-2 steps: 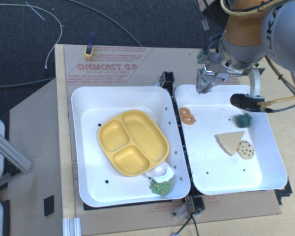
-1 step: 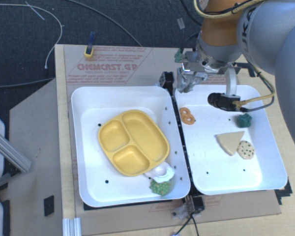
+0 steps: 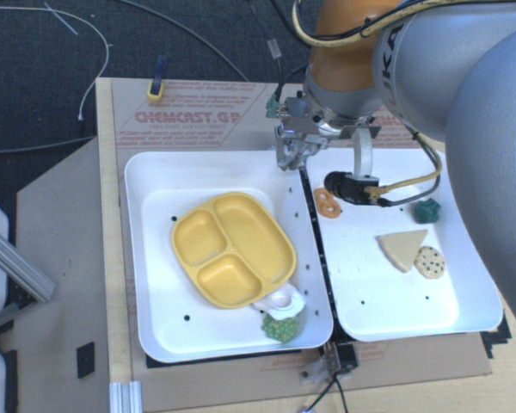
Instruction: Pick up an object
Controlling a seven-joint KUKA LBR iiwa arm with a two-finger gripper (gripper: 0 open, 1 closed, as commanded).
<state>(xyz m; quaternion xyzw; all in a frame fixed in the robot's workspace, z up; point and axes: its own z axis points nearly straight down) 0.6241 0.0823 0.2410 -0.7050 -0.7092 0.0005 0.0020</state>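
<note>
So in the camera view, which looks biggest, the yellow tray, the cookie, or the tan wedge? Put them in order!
Largest to smallest, as they look:
1. Yellow tray
2. Tan wedge
3. Cookie
All lie in the bins at similar depth, so nearness hardly matters.

The grey arm (image 3: 464, 76) comes in from the right and fills the upper right corner, its broad links sweeping down along the right edge. An orange band (image 3: 353, 33) wraps it just above the wrist, with yellow and black cables looped around it. Below the band the wrist narrows to a metal mount, and the end effector (image 3: 291, 157) points downward at the upper middle, its tips low and close together.
</note>
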